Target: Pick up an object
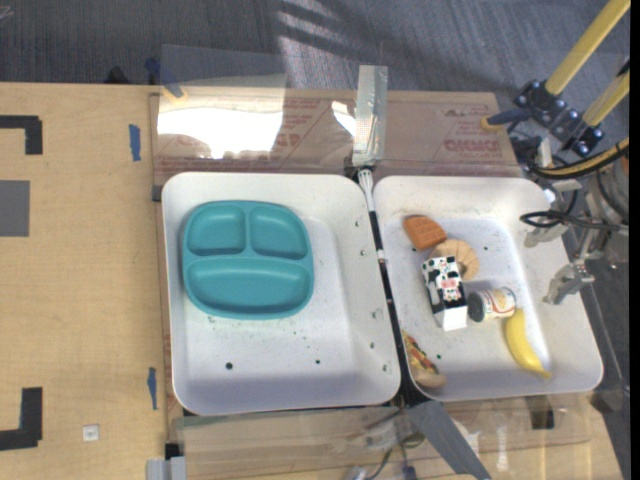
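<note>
arm (pixel 590 183) cut off at right edge

A grey metal arm (pixel 585 223) with black looping cables (pixel 560 173) and small silver metal fittings (pixel 565 283).

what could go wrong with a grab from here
The black-and-white cow-patterned box touches the small white-labelled jar, so closing on one may shove the other. The yellow banana lies close to the right white bin's outer wall, which could block a finger.
</note>
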